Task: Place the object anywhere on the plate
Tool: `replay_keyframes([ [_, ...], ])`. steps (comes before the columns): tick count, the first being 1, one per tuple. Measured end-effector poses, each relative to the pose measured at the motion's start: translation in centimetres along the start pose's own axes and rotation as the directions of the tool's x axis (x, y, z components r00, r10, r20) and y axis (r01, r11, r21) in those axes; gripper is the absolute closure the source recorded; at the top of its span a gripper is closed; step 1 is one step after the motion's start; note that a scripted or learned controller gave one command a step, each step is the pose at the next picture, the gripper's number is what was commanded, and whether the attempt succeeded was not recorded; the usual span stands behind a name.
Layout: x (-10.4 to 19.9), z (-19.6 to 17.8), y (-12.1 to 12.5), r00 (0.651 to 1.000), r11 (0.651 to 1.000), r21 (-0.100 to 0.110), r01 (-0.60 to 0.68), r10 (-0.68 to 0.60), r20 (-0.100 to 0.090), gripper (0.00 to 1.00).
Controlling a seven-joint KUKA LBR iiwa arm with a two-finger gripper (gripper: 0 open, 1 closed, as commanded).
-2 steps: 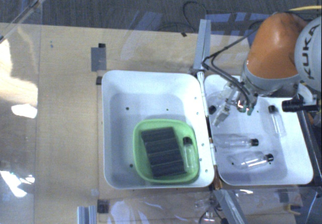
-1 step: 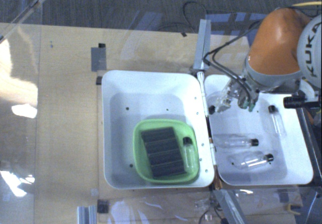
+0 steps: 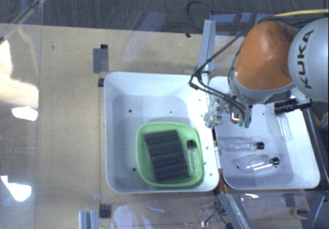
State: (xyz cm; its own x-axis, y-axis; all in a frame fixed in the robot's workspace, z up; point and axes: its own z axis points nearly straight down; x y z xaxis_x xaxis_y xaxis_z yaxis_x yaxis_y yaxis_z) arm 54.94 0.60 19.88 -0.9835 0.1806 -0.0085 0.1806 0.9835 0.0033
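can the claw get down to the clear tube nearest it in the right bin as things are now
Probably yes. The claw hangs above the right bin's upper left part, and the nearest clear tube lies flat just below it in the view, apart from the second tube, with nothing lying over it.

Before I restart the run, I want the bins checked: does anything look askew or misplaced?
Nothing stands out. One vial lies on the green plate; two vials lie in the right bin.

L bin (image 3: 115,120): plate (image 3: 146,171) in its near-right part; insert (image 3: 165,156) on plate, vial (image 3: 192,155) on plate just R of insert. R bin (image 3: 303,171): two vials (image 3: 245,146) (image 3: 259,163) near centre, one behind the other. Gripper (image 3: 229,116) over R bin's far-left corner.
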Motion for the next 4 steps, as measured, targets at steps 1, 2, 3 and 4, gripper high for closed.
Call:
replay_keyframes([
  [1, 6.6, -2.2, 2.2, 0.977, 0.977, -0.001, 0.213, -0.213, 0.0, 1.0],
  [2, 6.6, -2.2, 2.2, 0.977, 0.977, -0.001, 0.212, -0.212, 0.0, 0.0],
  [3, -0.3, -1.0, -2.4, 0.922, 0.922, 0.001, 0.388, -0.388, 0.003, 0.0],
  [4, -0.6, -2.3, -2.2, 0.923, 0.923, 0.001, 0.385, -0.385, 0.015, 1.0],
])
